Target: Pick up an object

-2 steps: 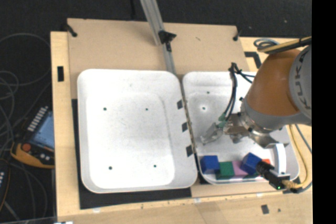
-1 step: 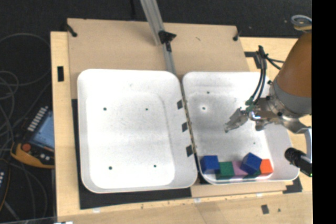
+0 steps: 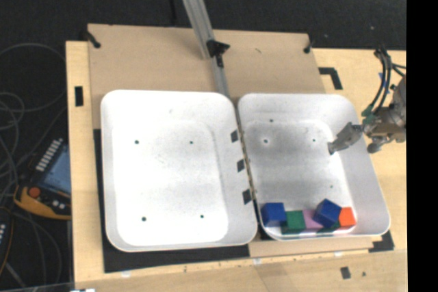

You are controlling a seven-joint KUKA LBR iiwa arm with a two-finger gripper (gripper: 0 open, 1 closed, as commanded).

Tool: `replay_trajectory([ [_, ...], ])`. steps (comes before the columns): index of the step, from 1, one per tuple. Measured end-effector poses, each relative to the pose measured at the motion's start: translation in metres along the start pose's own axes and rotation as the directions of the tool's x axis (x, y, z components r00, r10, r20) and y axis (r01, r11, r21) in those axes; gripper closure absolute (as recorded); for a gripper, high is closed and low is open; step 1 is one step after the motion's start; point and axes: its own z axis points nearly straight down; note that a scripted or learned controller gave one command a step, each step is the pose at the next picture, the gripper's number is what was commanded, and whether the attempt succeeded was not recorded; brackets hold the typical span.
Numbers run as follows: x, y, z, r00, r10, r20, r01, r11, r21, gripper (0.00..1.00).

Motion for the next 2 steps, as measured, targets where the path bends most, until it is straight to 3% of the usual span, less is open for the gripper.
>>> replay_trajectory([
  [1,0.003,0.0,-0.01,1.0,-0.01,-0.002,0.01,1.0,0.0,1.0],
  [2,0.054,0.029,-0.036,1.0,-0.012,-0.006,0.012,1.0,0.0,1.0],
])
